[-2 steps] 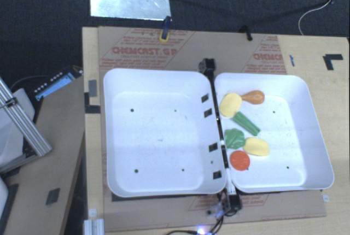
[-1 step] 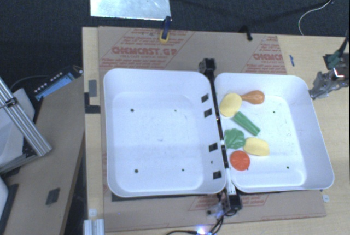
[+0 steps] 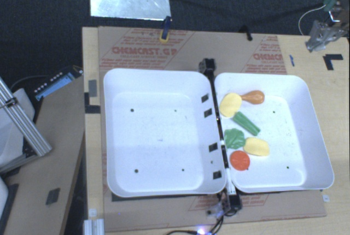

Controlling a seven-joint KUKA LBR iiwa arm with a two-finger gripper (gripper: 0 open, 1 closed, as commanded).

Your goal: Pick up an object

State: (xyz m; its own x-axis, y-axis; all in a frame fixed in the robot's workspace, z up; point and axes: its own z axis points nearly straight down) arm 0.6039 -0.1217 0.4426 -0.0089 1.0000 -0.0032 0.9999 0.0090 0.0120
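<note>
Your pickable objects all lie in the right bin (image 3: 314,119), clustered near its left wall: a green stick (image 3: 246,123) with its long axis running from upper left to lower right, an orange drumstick-like piece (image 3: 253,98) lying roughly left to right, two yellow pieces (image 3: 230,104) (image 3: 256,146), a green lump (image 3: 234,137) and a red round one (image 3: 239,160). The left bin (image 3: 158,130) sits beside it. At the frame's upper right edge you see only a grey metal part (image 3: 324,34); whether its fingers are apart or together, you cannot tell.

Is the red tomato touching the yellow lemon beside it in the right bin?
Apart. The camera view shows a thin strip of white bin floor between the red tomato and the yellow lemon.
</note>
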